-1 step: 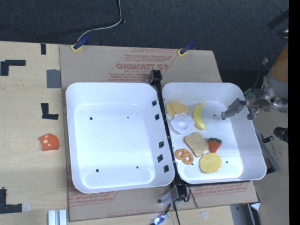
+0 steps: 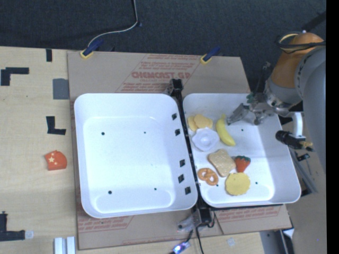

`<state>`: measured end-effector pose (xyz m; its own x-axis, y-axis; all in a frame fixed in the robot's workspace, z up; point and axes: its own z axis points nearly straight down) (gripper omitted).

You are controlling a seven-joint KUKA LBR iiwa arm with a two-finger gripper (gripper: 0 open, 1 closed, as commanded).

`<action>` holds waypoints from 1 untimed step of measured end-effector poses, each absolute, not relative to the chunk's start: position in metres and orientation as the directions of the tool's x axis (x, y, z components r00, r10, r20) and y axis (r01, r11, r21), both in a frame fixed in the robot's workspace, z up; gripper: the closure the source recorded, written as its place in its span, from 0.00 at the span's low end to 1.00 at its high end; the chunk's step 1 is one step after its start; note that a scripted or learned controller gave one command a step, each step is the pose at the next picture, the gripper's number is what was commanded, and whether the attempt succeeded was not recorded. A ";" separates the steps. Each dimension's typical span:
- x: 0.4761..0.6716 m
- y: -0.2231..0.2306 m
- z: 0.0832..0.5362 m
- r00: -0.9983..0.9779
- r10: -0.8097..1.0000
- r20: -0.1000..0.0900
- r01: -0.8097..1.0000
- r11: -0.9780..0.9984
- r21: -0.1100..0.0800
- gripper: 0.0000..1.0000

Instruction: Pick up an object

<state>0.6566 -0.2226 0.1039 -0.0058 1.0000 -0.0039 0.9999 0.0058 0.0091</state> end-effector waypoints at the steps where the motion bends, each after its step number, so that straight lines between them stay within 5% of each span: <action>1: 0.604 -0.146 0.084 -0.002 1.000 0.000 1.000 0.002 -0.003 0.00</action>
<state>0.6041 -0.1457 0.0839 -0.0025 1.0000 -0.0005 1.0000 0.0025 -0.0033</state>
